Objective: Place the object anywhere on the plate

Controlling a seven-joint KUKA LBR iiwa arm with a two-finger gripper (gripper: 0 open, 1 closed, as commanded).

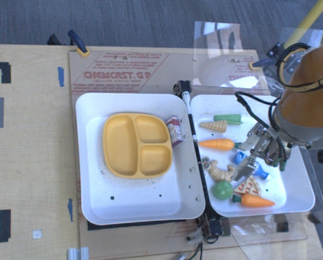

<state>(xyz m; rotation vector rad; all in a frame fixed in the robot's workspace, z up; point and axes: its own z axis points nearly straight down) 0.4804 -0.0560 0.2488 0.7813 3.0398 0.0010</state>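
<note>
A yellow divided plate (pixel 137 145) lies in the left bin (pixel 134 205) with nothing on it. A small maroon can (pixel 174 130) rests against the plate's right edge. My gripper (pixel 244 171) hangs low over the middle of the right bin (pixel 298 184), pointing down and left. Its tip is just above a checked wedge-shaped toy (pixel 248 188) and beside a blue piece (pixel 240 157). I see nothing clearly held in it.
Several toy foods lie in the right bin: a green stick (pixel 228 118), a cone (pixel 214 125), an orange carrot (pixel 217 143), a tan knobbly piece (pixel 218 170), a green ball (pixel 223 189) and a second carrot (pixel 256 201). The bins' shared wall (pixel 195 150) divides them.
</note>
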